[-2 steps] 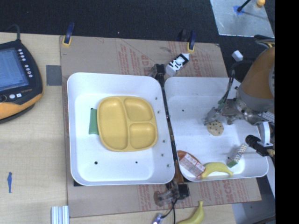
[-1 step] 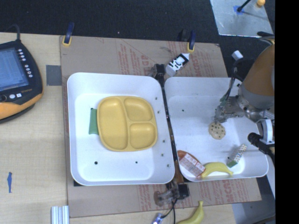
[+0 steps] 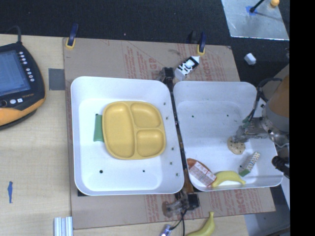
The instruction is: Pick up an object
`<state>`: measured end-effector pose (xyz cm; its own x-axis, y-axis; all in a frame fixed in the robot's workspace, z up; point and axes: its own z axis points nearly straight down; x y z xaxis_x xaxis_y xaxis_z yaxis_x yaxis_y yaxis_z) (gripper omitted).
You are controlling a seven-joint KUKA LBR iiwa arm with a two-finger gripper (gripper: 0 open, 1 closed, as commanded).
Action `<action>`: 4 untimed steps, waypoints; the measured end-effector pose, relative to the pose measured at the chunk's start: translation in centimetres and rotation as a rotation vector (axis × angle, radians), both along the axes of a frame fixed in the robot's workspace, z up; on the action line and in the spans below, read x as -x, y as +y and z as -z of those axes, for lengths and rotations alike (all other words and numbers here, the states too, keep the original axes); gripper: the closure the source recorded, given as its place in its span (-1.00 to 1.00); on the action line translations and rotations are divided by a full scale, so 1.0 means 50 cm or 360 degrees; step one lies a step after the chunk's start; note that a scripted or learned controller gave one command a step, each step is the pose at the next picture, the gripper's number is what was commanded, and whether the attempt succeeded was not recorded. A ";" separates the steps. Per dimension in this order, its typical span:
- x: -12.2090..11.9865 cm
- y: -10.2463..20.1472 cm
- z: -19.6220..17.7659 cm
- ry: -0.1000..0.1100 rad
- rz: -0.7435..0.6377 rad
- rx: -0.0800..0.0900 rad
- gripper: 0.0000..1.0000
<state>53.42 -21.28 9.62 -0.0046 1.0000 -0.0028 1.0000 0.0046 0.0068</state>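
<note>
two shallow white plastic bins sit side by side on the bench, and the right-hand bin (image 3: 206, 102) holds the loose things worth picking. a small round tan cookie with dark specks (image 3: 236, 145) lies toward its right side, touching or just under the gripper (image 3: 244, 132). nearer, at the front wall, a yellow plastic banana (image 3: 228, 179) rests against a flat brown and white food packet (image 3: 200, 172), and a small pale stick-shaped wrapper (image 3: 250, 162) lies just right of them.

the cookie looks like the likely target. it is probably a light, stiff toy piece, flat and thin, so it should slip easily on the smooth bin floor. i would take it across its width at the rim, fingers pressed low to the floor. the banana is thicker and curved, best pinched across its middle.

the left-hand bin (image 3: 83, 132) carries a yellow three-compartment plastic tray (image 3: 133, 130), with a green flat piece (image 3: 98, 128) poking out from under its left edge.

the grey arm with its orange band (image 3: 278, 100) reaches in from the right, wrist low over the right bin's far right part, gripper pointing left and down at the cookie. the fingertips are small and blurred, so i cannot tell whether they are spread or closed, nor whether anything sits between them.
</note>
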 end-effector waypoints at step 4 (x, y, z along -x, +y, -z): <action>-0.045 0.221 0.004 0.0006 0.0000 -0.0001 -1.00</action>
<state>55.66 -10.21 9.41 -0.0047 1.0000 -0.0020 1.0000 0.0047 0.0028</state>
